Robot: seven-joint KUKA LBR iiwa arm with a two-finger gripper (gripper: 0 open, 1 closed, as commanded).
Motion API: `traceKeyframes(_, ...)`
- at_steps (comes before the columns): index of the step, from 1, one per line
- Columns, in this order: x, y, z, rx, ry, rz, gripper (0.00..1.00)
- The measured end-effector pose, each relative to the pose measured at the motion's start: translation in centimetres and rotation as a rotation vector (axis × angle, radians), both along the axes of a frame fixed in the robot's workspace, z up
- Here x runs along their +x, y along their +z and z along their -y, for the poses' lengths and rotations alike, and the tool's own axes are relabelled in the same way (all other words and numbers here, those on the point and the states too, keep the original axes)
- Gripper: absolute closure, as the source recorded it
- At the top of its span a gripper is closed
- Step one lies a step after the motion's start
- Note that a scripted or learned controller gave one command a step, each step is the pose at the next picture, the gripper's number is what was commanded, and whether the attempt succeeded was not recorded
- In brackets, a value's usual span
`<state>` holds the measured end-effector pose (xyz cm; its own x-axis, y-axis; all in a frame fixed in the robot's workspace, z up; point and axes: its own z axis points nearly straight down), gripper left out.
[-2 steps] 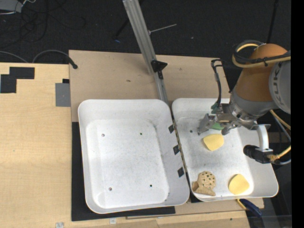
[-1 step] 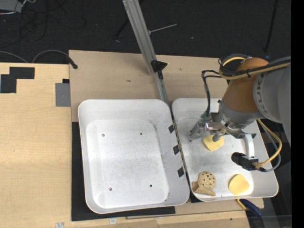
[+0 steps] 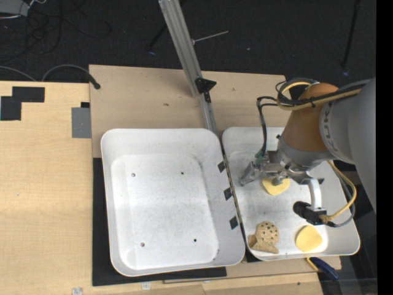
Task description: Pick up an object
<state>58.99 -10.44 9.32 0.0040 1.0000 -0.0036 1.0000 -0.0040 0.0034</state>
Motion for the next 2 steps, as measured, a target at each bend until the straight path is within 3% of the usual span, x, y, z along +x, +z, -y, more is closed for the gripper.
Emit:
traceKeyframes(1, 0.1, 1.2, 0.2, 0.000, -0.007, 0.003, 1.00)
traceKeyframes(2, 0.1, 7.5, 0.2, 0.003, 0.001, -0.001, 1.00)
